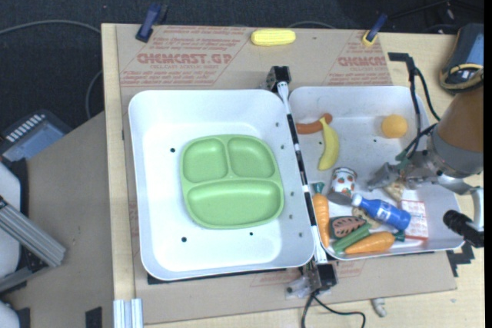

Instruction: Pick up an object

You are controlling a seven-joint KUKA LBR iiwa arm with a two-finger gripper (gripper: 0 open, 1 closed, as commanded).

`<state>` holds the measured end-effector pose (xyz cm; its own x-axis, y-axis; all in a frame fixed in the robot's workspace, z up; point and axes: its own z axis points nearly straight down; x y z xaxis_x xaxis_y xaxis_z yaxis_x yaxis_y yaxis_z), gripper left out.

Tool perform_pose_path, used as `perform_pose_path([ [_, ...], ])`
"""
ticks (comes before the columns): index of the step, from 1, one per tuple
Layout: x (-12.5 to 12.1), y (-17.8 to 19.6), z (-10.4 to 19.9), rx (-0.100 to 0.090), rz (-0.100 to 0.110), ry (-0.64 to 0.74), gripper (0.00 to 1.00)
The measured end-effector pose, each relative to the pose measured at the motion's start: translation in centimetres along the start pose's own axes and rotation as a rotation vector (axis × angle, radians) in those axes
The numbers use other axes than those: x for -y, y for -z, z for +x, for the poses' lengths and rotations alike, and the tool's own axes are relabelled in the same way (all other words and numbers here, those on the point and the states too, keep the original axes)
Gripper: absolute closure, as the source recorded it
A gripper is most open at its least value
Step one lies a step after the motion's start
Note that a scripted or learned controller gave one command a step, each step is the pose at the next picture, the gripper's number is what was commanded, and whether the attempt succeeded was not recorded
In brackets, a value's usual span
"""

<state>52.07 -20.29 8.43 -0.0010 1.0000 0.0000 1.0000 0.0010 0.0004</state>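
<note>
- Left bin (154, 165): holds a green divided plate (231, 180), three compartments, lying flat near the bin's middle. Nothing sits on the plate.
- Board behind the bins: a yellow corn-like piece (273, 37) lies on it, well apart from the arm.
- Right bin (354, 97): the candidates for picking are all here. Along its left wall: a small orange-red piece (310, 126) touching the top of a yellow banana (329, 148); below them a small speckled egg-like ball (344, 181); an orange carrot (320, 213) against the wall.
- Front of right bin: crowded pile. Blue bottle with white cap (382, 211) lies tilted across a red-and-white packet (416, 214); a brown flat piece (347, 226), something green (355, 238) and a second carrot (372, 243) are touching or overlapping.
- Back of right bin: an orange ball (393, 126) sits alone, near the far wall.
- Gripper (396, 177): low over the bin's right half, just above the bottle's upper end. Detail too blurred; cannot tell whether the claw is released or clenched. Nothing visibly in it.
- Judgement, step in hand: approach to a grasp, likely bottle or an item beside it.
- To do well: centre over the bottle's body, close across its narrow width rather than its length, descend straight; avoid snagging the packet beneath. Round, slick bottle may roll out sideways. The lone ball or banana would be cleaner targets.
</note>
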Motion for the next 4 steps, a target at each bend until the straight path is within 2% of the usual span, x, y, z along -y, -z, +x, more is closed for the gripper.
perform_pose_path([
  [1, 0.0, 1.0, 0.0, 0.001, -0.002, -0.001, 1.00],
  [2, -2.5, 0.0, 5.6, 0.000, -0.002, 0.001, 1.00],
  [3, 3.4, 9.2, 3.9, 0.001, 0.000, -0.002, 1.00],
  [4, -1.3, 8.2, 10.8, 0.000, -0.001, 0.001, 1.00],
])
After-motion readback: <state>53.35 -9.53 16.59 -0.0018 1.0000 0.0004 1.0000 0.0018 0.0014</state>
